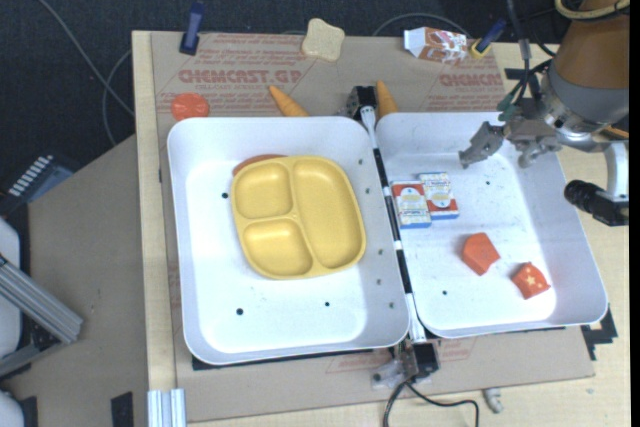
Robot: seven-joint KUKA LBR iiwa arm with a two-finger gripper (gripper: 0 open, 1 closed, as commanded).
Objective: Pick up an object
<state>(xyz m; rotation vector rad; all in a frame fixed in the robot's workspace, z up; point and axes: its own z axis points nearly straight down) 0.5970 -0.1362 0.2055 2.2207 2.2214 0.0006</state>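
Gripper [500,143] sits over the far end of the right bin [560,300], coming in from the right under the orange wrist band. Two fingers [478,147] visible as separate grey prongs, so jaws are apart, moderately wide, nothing between them and no contact with any object that I can see. Candidate objects in the right bin: two small milk cartons [424,201] lying side by side against the bin's left wall, touching each other; an orange block [480,253] nearer the middle; a smaller orange block [530,280] just beside it toward the near right. All well apart from the gripper, cartons being the closest. Left bin [210,315] holds a yellow three-compartment tray [297,215], with something red peeking out from under its far left corner, can't tell what. Loose bits on the bench board [250,70] behind the bins: bread-slice toy [323,39], blue clip [192,27], a carton [436,43].
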